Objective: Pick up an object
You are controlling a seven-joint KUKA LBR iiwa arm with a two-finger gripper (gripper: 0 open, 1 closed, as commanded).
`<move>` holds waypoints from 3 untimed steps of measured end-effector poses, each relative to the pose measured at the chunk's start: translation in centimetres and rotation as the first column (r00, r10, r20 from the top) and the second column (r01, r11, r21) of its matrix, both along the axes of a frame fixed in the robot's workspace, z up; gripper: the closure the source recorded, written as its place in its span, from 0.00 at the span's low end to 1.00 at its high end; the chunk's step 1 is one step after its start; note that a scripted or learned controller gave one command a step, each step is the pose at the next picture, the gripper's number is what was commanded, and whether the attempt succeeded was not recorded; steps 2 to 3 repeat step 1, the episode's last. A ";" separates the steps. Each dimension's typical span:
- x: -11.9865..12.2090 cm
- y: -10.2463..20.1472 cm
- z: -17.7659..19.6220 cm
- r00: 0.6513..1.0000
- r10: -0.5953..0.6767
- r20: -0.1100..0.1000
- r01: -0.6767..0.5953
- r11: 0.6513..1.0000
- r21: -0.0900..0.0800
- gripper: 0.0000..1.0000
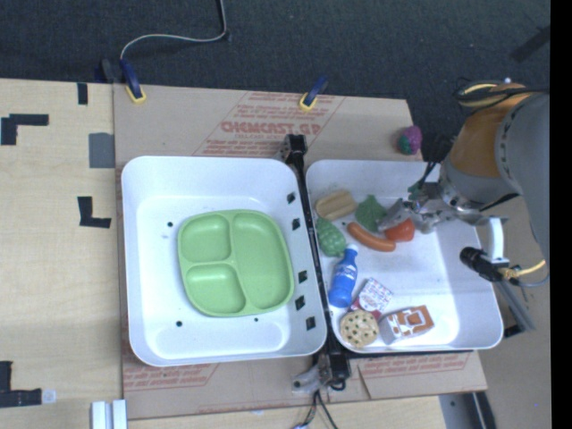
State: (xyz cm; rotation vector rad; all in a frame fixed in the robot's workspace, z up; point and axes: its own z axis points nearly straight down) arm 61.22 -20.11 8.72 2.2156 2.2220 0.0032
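Objects for picking lie in the right bin (465,329): a red pepper (401,231) touches the tip of the end effector (402,214), whose state I cannot tell. Just left of the pepper lie a hot dog (370,238), a green leafy piece (370,212) and a bread roll (335,205). Nearer sit a blue bottle (344,278), a cookie (358,328) and a small carton (410,322). The left bin (152,186) holds a green divided plate (236,262). A purple item (409,138) rests on the counter (54,239) beyond the bins.
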 end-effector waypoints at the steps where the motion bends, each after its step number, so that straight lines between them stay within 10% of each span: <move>1: 0.1 0.0 1.0 1.000 0.000 0.002 0.000 1.000 -0.001 1.00; 3: 0.1 0.0 1.0 1.000 0.000 0.002 0.000 1.000 -0.001 1.00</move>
